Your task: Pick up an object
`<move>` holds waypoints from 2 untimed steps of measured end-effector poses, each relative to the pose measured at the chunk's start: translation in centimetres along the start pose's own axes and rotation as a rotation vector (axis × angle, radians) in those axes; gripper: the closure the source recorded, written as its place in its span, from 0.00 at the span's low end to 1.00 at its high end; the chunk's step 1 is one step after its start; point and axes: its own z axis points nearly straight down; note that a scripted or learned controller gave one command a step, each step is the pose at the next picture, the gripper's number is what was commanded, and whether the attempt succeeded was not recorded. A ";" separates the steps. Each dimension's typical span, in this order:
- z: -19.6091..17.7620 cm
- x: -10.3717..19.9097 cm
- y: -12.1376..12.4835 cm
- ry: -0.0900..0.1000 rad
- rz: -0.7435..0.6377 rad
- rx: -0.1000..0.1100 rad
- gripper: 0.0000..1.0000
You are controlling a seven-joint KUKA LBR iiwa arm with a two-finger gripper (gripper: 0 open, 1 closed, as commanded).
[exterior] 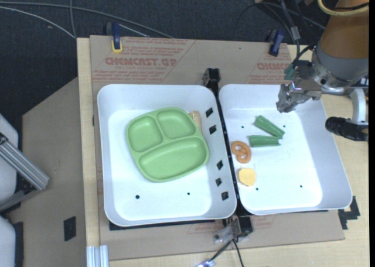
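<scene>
In the right bin (316,195) lie two green pieces: one (268,125) slanted near the middle and another (263,140) just below it. A brown pretzel (241,151) and a small yellow piece (247,176) rest near the bin's left wall. My gripper (287,103) hangs over the upper part of the right bin, up and to the right of the green pieces, with nothing seen between its fingers. The left bin (117,190) holds a green divided plate (167,143) and a small tan piece (195,119) at the plate's upper right edge.
A black divider with clips (215,137) runs between the bins. Blue clamps (117,37) (275,41) hold the cardboard base at the back. Cables and a black fitting (345,126) sit by the right bin's right rim. The right bin's lower right floor is bare.
</scene>
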 end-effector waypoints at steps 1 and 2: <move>1.6 5.8 -1.7 0.001 -0.001 0.003 1.00; 3.3 11.6 -2.8 0.001 -0.001 0.003 1.00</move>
